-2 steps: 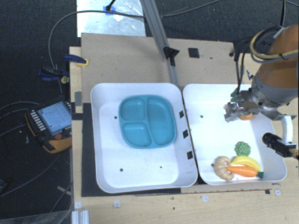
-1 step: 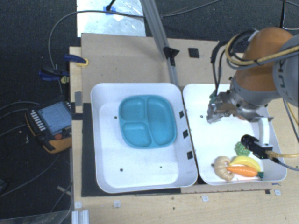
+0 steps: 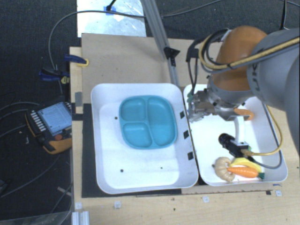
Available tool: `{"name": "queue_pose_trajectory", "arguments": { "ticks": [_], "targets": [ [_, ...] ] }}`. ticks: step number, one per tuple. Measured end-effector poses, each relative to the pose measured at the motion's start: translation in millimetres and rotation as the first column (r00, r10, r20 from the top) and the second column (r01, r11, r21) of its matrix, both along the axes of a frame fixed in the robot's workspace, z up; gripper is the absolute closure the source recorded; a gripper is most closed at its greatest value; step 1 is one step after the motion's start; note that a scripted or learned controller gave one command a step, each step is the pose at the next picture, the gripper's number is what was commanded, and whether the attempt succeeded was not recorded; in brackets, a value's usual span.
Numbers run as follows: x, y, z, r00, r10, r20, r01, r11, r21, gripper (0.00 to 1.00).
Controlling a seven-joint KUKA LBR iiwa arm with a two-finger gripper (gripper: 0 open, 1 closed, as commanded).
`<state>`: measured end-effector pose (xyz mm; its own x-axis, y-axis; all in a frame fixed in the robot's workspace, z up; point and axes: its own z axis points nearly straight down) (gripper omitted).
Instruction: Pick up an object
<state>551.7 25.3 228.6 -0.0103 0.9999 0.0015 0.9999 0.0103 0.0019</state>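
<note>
In the right bin's (image 3: pixel 208 142) near corner, three toy foods lie bunched together: an orange carrot (image 3: pixel 243 172) with a green tip, a yellow banana (image 3: pixel 247 162) touching it on the far side, and a lumpy tan piece (image 3: pixel 224 168) at their left. The gripper (image 3: pixel 194 109) is well apart from them, by the bin's far-left wall; can't tell whether it's open or closed. The left bin (image 3: pixel 140 168) holds a blue divided plate (image 3: pixel 147 121).
</note>
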Motion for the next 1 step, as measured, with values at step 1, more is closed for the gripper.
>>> {"name": "queue_pose_trajectory", "arguments": {
  "ticks": [1],
  "targets": [
    [6.2,60.5,7.1,1.0,0.001,0.001,-0.001,1.0,0.001,1.0]
  ]
}}
